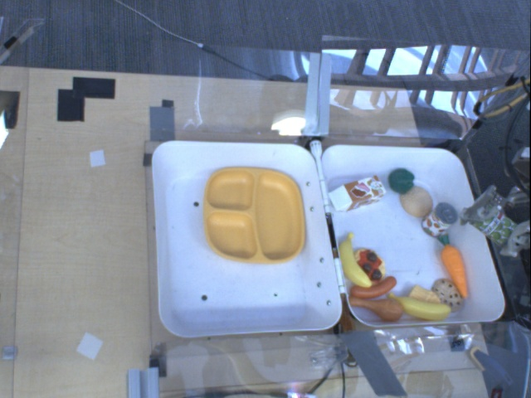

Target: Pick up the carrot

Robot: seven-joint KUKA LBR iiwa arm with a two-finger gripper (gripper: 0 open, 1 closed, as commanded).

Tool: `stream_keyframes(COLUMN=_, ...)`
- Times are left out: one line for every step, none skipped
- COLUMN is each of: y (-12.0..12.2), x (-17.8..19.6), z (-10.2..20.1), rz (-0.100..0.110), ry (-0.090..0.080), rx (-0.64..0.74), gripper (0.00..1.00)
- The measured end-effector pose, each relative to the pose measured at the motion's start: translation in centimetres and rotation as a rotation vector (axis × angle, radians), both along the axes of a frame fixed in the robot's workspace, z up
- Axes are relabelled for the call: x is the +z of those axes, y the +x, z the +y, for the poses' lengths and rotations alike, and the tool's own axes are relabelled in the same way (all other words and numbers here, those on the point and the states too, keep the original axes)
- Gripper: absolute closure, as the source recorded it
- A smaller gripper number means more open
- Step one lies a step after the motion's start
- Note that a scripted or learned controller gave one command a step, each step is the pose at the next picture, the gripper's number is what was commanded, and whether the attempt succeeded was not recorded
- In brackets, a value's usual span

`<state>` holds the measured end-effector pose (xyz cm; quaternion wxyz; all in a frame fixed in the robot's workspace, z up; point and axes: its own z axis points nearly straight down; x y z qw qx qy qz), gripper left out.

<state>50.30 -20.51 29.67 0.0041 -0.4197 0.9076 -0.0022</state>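
Note:
The orange carrot (454, 269) with a green top lies in the right bin (390, 230), close to its right wall, pointing toward the front. My gripper (488, 212) hovers at the right rim of that bin, just up and to the right of the carrot's green end and apart from it. It is small and partly cut off by the edge of the view.
Around the carrot lie a cookie (446, 291), two bananas (355, 265) (423, 308), sausages (375, 288), a small can (438, 220), a beige ball (416, 201), a green item (401, 179) and a packet (363, 191). The left bin (178, 247) holds a yellow divided plate (253, 214).

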Motion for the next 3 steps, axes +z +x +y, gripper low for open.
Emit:
stream_keyframes(y=-1.1, x=3.7, z=-0.1, rz=-0.004, ry=-0.003, rx=0.038, gripper=1.00)
stream_keyframes(y=7.0, x=-2.7, z=0.3, rz=0.004, ry=0.004, rx=-0.032, gripper=1.00)
stream_keyframes(y=1.9, x=-18.6, z=0.2, rz=0.012, ry=0.006, rx=0.081, gripper=1.00)
